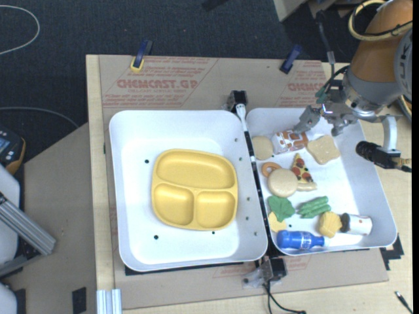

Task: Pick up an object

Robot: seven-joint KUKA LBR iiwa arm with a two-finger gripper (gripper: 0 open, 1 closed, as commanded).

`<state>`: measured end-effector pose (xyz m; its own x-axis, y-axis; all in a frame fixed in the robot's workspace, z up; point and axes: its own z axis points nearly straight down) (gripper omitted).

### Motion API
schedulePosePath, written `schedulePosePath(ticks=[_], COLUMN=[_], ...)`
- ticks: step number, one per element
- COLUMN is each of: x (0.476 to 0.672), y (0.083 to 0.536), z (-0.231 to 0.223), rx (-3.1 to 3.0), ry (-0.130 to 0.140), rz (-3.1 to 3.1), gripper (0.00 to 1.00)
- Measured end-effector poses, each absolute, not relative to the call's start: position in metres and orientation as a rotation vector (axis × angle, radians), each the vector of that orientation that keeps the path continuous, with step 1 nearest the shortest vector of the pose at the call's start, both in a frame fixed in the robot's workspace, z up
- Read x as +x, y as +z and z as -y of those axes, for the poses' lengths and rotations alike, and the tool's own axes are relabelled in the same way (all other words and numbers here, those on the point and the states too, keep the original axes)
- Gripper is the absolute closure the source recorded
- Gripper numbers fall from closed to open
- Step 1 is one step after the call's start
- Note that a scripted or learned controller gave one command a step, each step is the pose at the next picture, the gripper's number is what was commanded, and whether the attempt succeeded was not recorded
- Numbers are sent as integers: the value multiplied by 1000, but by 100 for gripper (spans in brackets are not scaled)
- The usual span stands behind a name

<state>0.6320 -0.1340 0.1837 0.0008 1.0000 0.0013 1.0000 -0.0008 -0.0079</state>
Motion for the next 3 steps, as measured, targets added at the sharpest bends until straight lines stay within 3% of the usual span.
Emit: schedulePosePath(ticks=[1, 2, 3], x=[626, 631, 632], y=[138, 108, 118], z=[129, 129, 127], rx=[-2217, -2226, -2226], ry=[6, -14, -20], rz=[2217, 2232, 2230], gripper=[0, 0, 100])
